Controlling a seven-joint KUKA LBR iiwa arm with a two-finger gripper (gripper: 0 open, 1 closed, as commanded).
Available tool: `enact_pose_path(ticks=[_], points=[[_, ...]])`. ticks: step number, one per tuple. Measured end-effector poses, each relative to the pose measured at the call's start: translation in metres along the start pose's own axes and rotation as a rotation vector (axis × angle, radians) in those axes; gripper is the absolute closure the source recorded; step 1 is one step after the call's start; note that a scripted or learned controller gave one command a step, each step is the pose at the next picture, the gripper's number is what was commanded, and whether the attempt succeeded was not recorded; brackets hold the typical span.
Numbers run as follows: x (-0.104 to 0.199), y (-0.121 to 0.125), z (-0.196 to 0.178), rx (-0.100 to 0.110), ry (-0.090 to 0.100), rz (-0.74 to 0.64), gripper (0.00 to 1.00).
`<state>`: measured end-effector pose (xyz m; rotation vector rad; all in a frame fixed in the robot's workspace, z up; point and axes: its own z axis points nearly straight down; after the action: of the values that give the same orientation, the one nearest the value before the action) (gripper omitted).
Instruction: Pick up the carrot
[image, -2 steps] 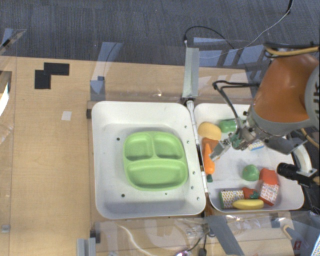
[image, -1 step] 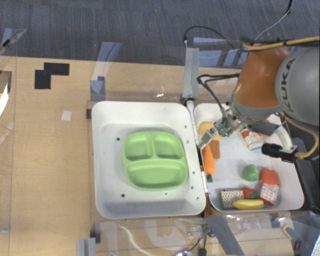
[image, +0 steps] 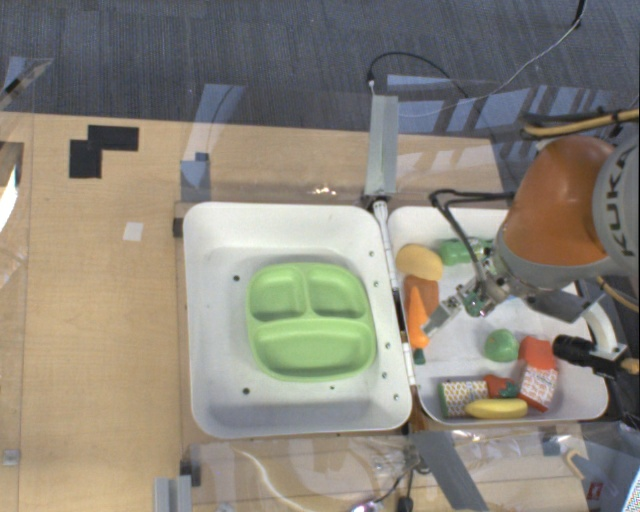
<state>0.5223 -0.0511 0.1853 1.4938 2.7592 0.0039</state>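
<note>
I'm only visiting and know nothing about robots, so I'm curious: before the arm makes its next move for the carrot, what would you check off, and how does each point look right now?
1. Carrot in plain sight: ok. It lies in the right bin, along its left wall.
2. Gripper lined up: ok. It sits right at the carrot's right side.
3. Carrot between the fingers: cannot tell. The view is too small to settle it.
4. Crowding: not ok. A yellow-tan piece touches the carrot's upper end, and the bin wall is close on the left.
5. Other toys out of the way: ok. The banana and the green ball lie apart.
</note>
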Motion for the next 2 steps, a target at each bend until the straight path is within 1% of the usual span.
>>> enact_pose_path(ticks=[1, 2], points=[[-0.085, 0.050, 0.031, 0.000, -0.001, -0.086, 0.00], [-0.085, 0.061, 0.093, -0.008, -0.007, -0.243, 0.00]])
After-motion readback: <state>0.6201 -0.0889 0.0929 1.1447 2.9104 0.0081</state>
